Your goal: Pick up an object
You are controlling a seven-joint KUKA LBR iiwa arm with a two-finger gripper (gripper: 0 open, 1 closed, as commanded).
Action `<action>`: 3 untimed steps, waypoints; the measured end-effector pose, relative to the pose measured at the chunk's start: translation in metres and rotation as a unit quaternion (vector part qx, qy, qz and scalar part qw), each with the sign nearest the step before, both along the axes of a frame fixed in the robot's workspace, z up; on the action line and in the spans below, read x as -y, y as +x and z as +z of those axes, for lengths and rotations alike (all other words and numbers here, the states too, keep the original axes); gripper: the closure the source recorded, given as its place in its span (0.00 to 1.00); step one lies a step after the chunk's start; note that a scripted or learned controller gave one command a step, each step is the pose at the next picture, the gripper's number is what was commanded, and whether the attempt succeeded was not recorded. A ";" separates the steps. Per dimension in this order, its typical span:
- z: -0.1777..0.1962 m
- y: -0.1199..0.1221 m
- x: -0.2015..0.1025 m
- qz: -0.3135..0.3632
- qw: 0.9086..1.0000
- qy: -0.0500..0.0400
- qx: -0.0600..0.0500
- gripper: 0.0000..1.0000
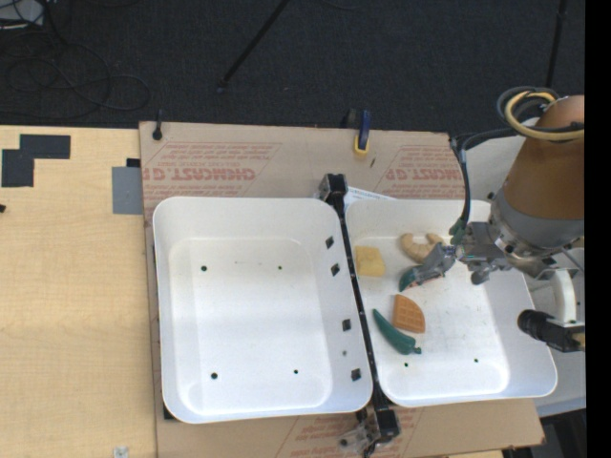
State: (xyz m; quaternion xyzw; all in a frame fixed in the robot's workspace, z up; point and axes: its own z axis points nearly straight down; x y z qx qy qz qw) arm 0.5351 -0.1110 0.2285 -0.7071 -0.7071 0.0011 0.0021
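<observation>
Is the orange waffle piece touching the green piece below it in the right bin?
Touching. The camera view shows the orange waffle piece overlapping the green piece's upper edge, with no white bin floor between them.

The arm's gripper [431, 265] reaches over the right bin [496, 375], a teal piece [416, 275] at its tip. Nearby lie a yellow block [369, 261], an orange wedge [409, 314] and a tan object [416, 245]

Well left of the claw [449, 261], a pale wooden table [67, 294] carries dark patches [38, 153]. Above it lies dark carpet [315, 46] strewn with cables [57, 65] and what may be a stand's thin legs [263, 31].
</observation>
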 end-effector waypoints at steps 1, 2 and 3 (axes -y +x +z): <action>-0.044 -0.018 -0.066 0.002 1.000 0.001 -0.003 0.00; -0.141 -0.031 -0.025 -0.002 1.000 -0.004 0.006 0.00; -0.131 -0.032 -0.028 -0.003 1.000 0.000 0.000 1.00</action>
